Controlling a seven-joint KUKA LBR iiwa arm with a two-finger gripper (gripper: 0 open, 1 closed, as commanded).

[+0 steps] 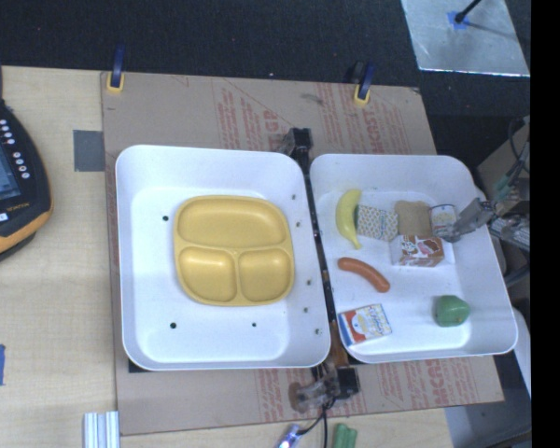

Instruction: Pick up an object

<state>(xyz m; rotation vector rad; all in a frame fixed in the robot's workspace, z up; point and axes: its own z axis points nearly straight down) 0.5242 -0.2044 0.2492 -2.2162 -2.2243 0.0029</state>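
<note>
At the right bin's [485, 278] right edge the gripper [469, 220] comes in low over the rim, tip near a small white packet [442, 218]; whether it is spread or pressed together I cannot tell, and nothing visibly sits between its fingers, so no grasp yet by my read. Right bin contents: banana [348, 217] upright-ish near the left wall, a patterned packet [377, 222] just beside it, a tan block [413, 217] next along, a red-and-white carton [419, 250] below that, a sausage [364, 273] mid-bin, a flat carton [366, 323] at the near left corner, a green lump [451, 310] toward the near right corner. Left bin [149, 250] holds a yellow divided plate [233, 248] in its middle. A pendant [9, 189] lies on the desk [47, 343] at the left edge. Any object counts; the likely target is the cluster at the far right, which is crowded and touching. Better to come straight down on one item with clear sides, close fully, then lift slowly; the green lump or sausage stands apart and looks easier.
</note>
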